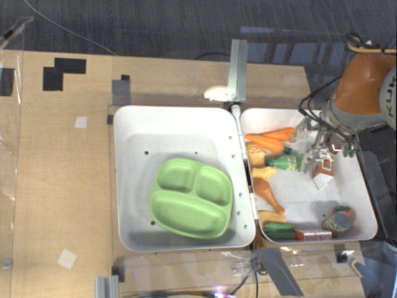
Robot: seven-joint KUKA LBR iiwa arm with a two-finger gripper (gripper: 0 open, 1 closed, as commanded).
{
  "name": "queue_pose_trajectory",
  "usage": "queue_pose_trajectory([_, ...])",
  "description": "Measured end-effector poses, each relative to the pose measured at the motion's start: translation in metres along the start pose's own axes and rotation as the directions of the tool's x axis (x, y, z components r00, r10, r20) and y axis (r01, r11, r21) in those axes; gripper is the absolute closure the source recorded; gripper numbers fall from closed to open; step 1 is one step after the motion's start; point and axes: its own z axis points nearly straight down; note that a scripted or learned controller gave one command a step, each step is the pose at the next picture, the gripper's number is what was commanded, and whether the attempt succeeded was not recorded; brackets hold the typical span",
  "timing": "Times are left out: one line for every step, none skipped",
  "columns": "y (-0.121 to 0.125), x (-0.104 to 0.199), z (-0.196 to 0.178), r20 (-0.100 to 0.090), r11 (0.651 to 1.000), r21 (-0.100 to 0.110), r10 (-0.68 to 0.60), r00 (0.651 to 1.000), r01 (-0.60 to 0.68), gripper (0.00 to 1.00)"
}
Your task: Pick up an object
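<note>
The right bin (pixel 366 197) holds several toy foods. Two orange carrots (pixel 271 139) lie at its back left, with a green bottle (pixel 286 162) just in front of them. A tan drumstick (pixel 268 192) lies left of centre. Along the front wall sit a green cucumber (pixel 278 230), a red stick (pixel 315 234) and a small can (pixel 340 218). My gripper (pixel 320 149) hangs over the bin's back right, below the orange wrist band (pixel 365 85). A small white and orange carton (pixel 322 170) sits right under the gripper; I cannot tell if they touch.
The left bin (pixel 133 141) carries a green divided plate (pixel 192 197). A metal post (pixel 236 70) stands behind the ridge between the two bins. Black cables (pixel 313 101) loop beside the wrist. Wooden bench top (pixel 56 185) stretches out to the left.
</note>
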Motion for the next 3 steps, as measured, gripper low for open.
queue_pose_trajectory([-0.029,0.035,0.010,0.000,0.998,-0.001,0.070,0.998,-0.070,0.00])
queue_pose_trajectory([0.074,0.037,0.009,0.002,0.994,-0.006,0.110,0.994,-0.110,0.00])
queue_pose_trajectory([0.071,0.032,-0.006,0.019,0.994,-0.003,0.109,0.994,-0.109,1.00])
